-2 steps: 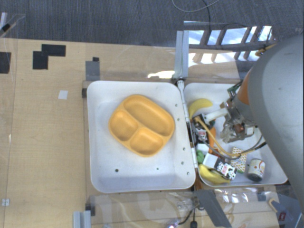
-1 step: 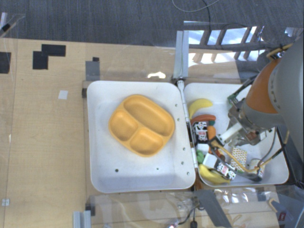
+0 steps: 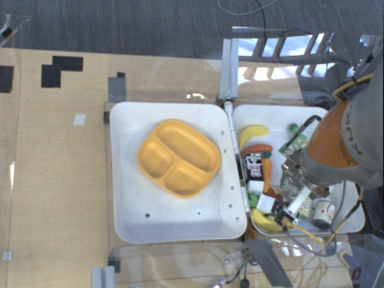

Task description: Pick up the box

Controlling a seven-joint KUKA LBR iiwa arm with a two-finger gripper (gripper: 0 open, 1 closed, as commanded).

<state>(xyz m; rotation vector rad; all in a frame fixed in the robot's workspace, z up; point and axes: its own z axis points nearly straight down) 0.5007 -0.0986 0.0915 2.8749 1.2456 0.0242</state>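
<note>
A small box (image 3: 253, 165) printed in red, white and black lies near the left wall of the right bin (image 3: 351, 224), just under a red and orange item (image 3: 258, 149). My gripper (image 3: 283, 191) hangs low in that bin, to the right of the box and a little nearer the front, apart from it. An orange carrot-like piece (image 3: 267, 174) and a small white block (image 3: 256, 187) lie between the two. The wrist hides whatever is right under the gripper.
A yellow banana (image 3: 252, 133) lies at the back of the right bin and another (image 3: 266, 221) at its front. A green packet (image 3: 297, 141) and a can (image 3: 324, 212) sit near the arm. The left bin (image 3: 129, 221) holds a yellow divided plate (image 3: 179, 158).
</note>
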